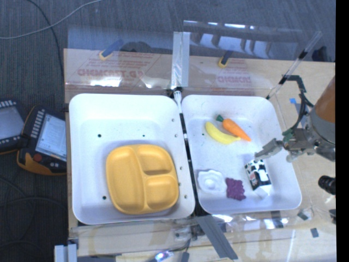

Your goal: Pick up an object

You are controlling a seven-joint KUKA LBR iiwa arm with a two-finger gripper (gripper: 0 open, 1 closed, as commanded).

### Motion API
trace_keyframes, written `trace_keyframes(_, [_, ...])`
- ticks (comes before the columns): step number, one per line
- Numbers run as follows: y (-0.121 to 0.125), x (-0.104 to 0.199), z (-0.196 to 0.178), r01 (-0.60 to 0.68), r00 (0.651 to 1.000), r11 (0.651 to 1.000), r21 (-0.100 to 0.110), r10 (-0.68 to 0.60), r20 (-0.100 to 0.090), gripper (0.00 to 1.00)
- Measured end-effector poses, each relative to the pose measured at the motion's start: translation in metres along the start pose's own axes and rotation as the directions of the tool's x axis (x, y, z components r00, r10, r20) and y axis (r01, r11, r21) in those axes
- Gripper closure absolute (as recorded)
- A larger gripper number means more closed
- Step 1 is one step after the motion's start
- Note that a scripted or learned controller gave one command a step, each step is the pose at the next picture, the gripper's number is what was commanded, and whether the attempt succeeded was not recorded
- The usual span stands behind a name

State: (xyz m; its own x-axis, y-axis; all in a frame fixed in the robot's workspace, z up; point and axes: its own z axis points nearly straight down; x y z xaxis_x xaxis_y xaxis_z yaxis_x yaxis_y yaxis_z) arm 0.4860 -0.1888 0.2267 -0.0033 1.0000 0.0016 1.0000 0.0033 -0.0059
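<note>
Beside the carton (257, 175) (right bin (283, 198)), end effector (267, 150).

At the left edge of your frame, a handheld pendant (42, 142) with an orange-yellow body and a lit screen lies on the dark carpet. Just above and left of it you see a smaller grey device (7, 123), cut off by the frame edge. A thin cable (52, 29) loops across the carpet in the upper left. Behind both bins, near the top, stands a clear panel (180, 64) carrying two yellow-and-blue clips.
</note>
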Motion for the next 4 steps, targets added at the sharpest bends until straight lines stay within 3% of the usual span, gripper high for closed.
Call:
trace_keyframes(1, [0.015,-0.019,0.128,0.169,0.986,0.986,-0.001,-0.169,-0.001,0.0])
trace_keyframes(2, [0.005,-0.02,0.135,0.31,0.951,0.951,-0.017,-0.31,0.009,0.0])
trace_keyframes(3, [0.006,-0.02,0.128,0.31,0.951,0.951,-0.019,-0.31,0.007,1.0])
trace_keyframes(4, [0.048,0.026,0.035,0.283,0.959,0.959,-0.001,-0.283,0.002,1.0])
